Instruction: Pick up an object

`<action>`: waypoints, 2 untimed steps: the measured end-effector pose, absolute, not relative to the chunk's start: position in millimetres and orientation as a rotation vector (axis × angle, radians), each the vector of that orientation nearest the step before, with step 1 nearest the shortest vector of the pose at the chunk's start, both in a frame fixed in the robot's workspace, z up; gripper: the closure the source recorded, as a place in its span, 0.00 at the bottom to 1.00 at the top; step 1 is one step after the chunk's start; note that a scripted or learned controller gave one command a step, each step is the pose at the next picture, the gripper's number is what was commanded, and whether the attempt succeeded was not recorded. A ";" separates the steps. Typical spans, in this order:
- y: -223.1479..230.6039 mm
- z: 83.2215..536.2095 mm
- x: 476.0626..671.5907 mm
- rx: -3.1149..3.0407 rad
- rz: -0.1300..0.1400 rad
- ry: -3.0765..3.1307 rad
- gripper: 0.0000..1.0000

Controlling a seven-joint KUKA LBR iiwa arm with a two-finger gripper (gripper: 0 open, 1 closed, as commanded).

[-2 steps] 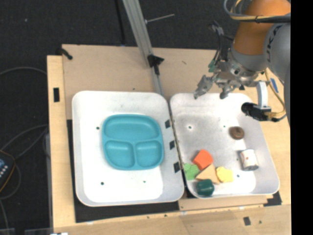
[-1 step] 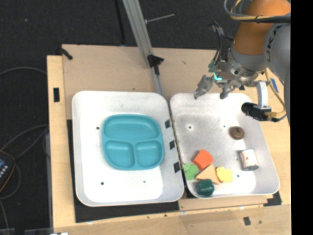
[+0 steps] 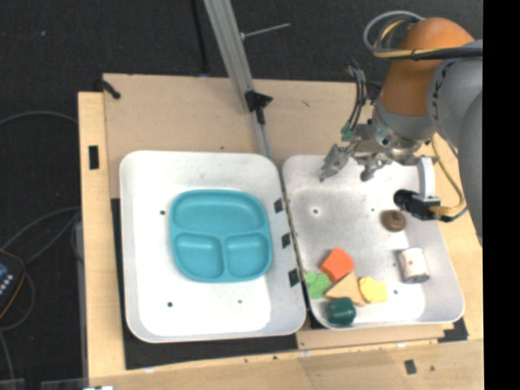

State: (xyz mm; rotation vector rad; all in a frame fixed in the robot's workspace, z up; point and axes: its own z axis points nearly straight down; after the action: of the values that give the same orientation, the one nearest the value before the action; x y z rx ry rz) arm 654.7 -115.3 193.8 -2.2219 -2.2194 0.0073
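Near the right bin's front, orange block (tilted diamond-wise).

A: Can you read any text, label or number here?

B: No, nothing legible. The small white block, to the right of the orange block in the right bin, has a reddish mark on its face, but it is too small to tell whether it is lettering.

A: Anything on the teal tray?

B: It is plain. So are the other toy pieces just below the orange block. The surface carries no readable sign either.
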 end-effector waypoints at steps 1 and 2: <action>-122.8 143.7 645.4 -2.222 0.008 -2.219 0.00; -124.3 98.2 644.4 -2.223 0.007 -2.219 0.00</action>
State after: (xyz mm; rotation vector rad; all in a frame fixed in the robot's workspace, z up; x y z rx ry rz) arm 644.4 -124.3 98.2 -2.2226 -2.2186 0.0069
